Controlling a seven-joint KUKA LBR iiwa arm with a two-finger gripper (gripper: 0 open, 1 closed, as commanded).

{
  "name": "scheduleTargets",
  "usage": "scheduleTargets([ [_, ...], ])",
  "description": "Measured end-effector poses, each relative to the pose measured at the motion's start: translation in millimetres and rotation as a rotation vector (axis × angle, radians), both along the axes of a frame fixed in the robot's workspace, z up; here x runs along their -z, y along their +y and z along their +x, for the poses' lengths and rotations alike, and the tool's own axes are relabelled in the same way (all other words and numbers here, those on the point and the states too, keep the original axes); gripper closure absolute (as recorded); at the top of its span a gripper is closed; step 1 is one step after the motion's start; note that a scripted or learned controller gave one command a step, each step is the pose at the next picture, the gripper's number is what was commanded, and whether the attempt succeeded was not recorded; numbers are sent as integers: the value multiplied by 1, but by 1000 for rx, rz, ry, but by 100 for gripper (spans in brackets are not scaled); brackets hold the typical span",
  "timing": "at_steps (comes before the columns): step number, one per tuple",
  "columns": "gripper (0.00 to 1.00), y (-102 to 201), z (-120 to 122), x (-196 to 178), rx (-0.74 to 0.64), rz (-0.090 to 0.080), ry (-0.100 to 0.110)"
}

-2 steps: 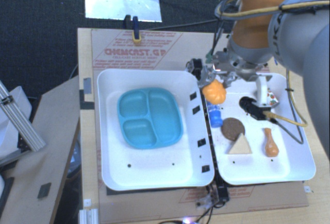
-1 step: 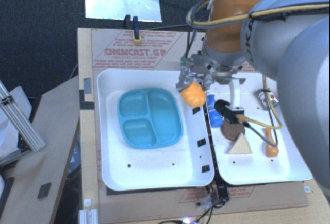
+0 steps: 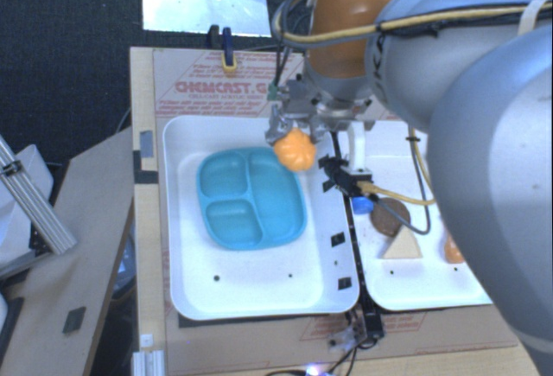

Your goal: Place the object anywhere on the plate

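Nearest, in the right bin [image 3: 432, 292]: a tan wedge [image 3: 403, 246] and brown disc [image 3: 390, 215], left aside. Further back, blue plate [image 3: 251, 197] flat in the left bin [image 3: 251, 296], ready to receive. Above its far right corner, orange ball [image 3: 295, 150] pinched in the end effector [image 3: 295, 137], seemingly poised for release.

claw [image 3: 294, 139] down, closed around something

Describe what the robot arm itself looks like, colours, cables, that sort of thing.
The arm is bulky, smooth, rounded and light grey, with a glossy orange dome near the wrist. A yellow cable and dark cables run along its top and loop down beside the dome. Below the dome sits a small grey metal tool, with black fittings and another yellow cable trailing under it.
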State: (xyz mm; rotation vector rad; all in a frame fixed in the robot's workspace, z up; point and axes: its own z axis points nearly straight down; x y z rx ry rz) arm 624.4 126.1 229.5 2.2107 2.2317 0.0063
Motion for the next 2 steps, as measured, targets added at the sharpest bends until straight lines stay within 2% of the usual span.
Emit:
scheduleTargets([
  [1,100,47,-8,-3,1,0,1],
  [2,0,44,-7,-2,4,-2,2],
])
